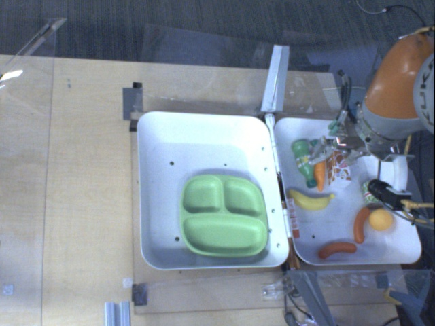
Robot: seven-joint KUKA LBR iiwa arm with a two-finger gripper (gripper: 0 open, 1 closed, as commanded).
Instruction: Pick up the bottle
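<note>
The bottle looks like the green object lying at the back left of the right bin; its lower part reaches toward a small orange carrot-like piece. My gripper hangs low over the back middle of that bin, just right of the bottle and above a red-and-white packet. Nothing is seen held in it. The grey arm with its orange band comes in from the right and hides the bin's back right corner.
The right bin also holds a banana, a red sausage, an orange sausage and a yellow-orange ball. A green divided tray lies in the left bin. A metal bar stands behind the bins.
</note>
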